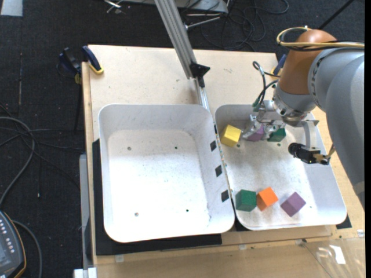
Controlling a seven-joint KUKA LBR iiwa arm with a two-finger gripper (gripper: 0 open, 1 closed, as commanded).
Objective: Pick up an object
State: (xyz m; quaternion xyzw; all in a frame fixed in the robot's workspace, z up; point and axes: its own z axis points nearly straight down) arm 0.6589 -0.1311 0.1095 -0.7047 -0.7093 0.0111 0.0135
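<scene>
My gripper (259,126) is down in the far part of the right bin (324,196). A small purple block (255,134) lies right at its tip, partly hidden by it. A dark green block (277,135) sits just to the right of the tip, under the wrist. A yellow cube (231,135) lies a short way to the left of the gripper, near the bin's left wall. Along the near side of the same bin a green cube (246,200), an orange cube (267,197) and a purple cube (293,203) stand in a row.
The left bin (110,132) holds nothing but small specks. A slanted metal rail (177,30) runs down to the divide between the bins. The grey arm (342,91) covers the right bin's far right corner. A blue and yellow clamp (87,59) sits at the bench's far left.
</scene>
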